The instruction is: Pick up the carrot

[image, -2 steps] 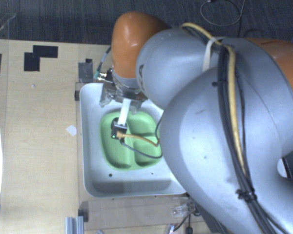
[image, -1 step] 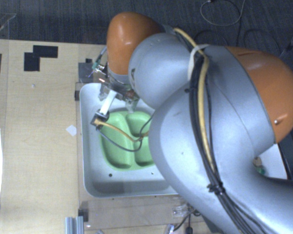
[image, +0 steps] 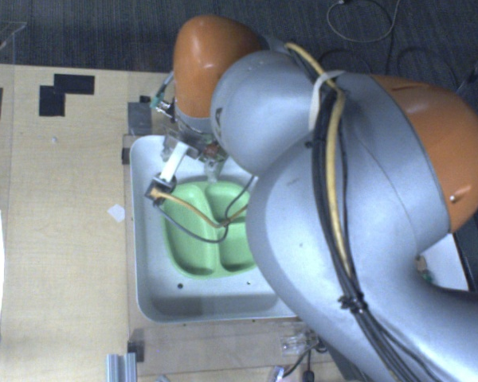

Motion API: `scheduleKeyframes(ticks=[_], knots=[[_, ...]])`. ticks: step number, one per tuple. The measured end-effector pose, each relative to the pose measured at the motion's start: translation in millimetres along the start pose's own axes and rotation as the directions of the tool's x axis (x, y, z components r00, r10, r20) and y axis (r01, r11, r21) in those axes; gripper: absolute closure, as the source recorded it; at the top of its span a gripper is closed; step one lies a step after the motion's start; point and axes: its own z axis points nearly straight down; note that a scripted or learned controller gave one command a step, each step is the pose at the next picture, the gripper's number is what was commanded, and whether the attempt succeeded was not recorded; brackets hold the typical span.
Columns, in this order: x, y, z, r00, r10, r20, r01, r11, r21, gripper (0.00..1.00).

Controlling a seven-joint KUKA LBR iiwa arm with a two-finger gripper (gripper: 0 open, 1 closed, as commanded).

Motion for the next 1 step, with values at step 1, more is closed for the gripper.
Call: scheduleKeyframes(ticks=[1], knots=[[0.0,0.0,0.0,1.000,0.000,0.000,0.000,1.000,0.000,0.00]])
